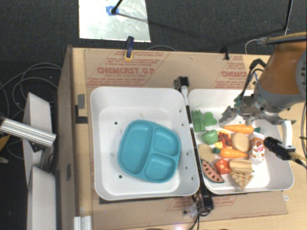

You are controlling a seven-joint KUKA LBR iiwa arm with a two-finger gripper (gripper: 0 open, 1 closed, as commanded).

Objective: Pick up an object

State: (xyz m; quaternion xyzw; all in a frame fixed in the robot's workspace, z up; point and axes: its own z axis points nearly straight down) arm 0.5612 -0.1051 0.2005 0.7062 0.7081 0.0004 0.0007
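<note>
The right bin (283, 178) holds a pile of toy food. In it are green pieces (203, 120), a green pepper (210, 137), two orange carrots (238, 128) (233, 153), a tan bun (241, 141), a red tomato (221, 166), a watermelon slice (212, 171), a pizza slice (241, 178) and a small carton (258, 151). My gripper (233, 112) hangs over the bin's upper part, just above the upper carrot and right of the green pieces. I see nothing held in it.
The left bin (110, 104) holds a blue divided plate (148, 150). A black part (278, 148) with a cable sticks out over the right bin's right side. The arm (283, 75) covers the right bin's far right corner. Cables lie on the floor at left.
</note>
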